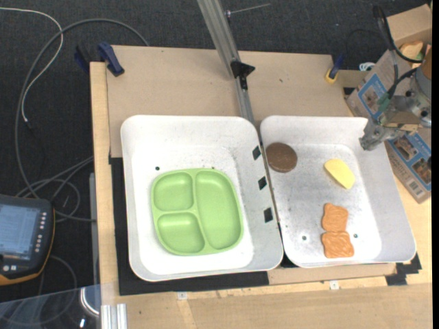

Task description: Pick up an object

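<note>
The right bin [309,123] holds a round brown disc [281,157] at its upper left and a yellow wedge [339,173] near the middle. Two orange waffle-like pieces [335,217] [337,244] lie one below the other near the bin's front. My gripper [372,140] hangs over the bin's far right corner. It is up and to the right of the yellow wedge and apart from every object. Nothing shows in its grasp.
The left bin [137,137] holds a green three-compartment plate [197,211]. A slanted metal rail [226,40] runs down to the gap between the bins. Boxes and cables [405,33] crowd the bench's right edge behind the arm.
</note>
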Tool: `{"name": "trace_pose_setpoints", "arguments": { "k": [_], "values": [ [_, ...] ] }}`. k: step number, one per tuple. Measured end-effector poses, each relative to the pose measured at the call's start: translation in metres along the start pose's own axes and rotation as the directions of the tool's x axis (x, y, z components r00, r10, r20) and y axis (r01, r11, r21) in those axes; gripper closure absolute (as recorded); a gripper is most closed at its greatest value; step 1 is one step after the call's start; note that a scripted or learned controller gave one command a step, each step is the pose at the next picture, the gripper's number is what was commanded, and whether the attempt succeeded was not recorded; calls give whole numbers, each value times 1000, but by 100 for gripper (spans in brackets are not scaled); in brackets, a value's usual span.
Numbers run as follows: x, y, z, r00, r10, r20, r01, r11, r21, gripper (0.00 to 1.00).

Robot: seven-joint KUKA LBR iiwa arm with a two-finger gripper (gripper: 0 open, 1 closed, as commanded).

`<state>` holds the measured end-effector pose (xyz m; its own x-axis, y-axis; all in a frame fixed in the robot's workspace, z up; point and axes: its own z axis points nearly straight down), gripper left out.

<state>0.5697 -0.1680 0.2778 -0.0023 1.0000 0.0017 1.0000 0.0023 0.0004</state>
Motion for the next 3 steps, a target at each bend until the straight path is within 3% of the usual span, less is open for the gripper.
{"name": "trace_pose_setpoints", "arguments": {
  "k": [1,3],
  "values": [
    [0,0,1,1000,1,0,-1,1000,1,0],
    [0,0,1,1000,1,0,-1,1000,1,0]
  ]
}}
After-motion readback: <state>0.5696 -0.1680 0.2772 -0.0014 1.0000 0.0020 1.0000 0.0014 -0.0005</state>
